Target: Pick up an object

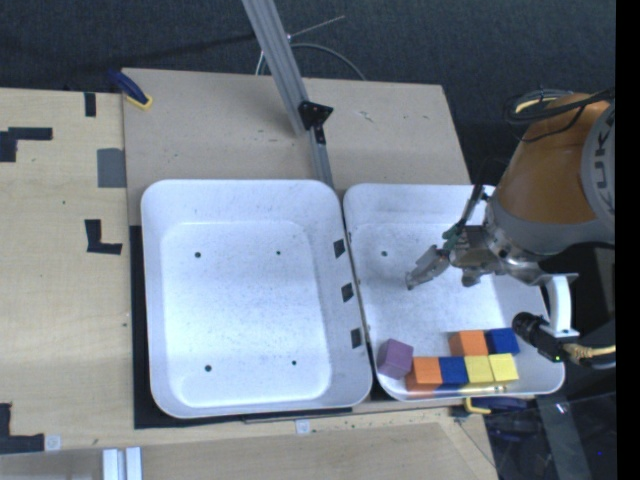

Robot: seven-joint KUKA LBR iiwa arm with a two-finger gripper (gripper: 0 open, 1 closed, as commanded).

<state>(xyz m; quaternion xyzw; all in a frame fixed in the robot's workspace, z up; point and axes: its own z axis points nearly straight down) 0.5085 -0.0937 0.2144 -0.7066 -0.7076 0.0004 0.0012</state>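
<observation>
Seven small blocks point(462, 360) lay clustered at the near edge of the right bin point(400, 208). Our tool point(412, 280) hovered above bare floor, fingers slightly spread, pinching nothing. We judged approach underway; next, descend over one block.

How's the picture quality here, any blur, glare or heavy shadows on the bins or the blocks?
Camera view: lighting is even and soft, no strong glare on the right bin or left bin; shadows are faint. The gripper looks slightly soft, and the blocks are small but their colours read clearly.
</observation>
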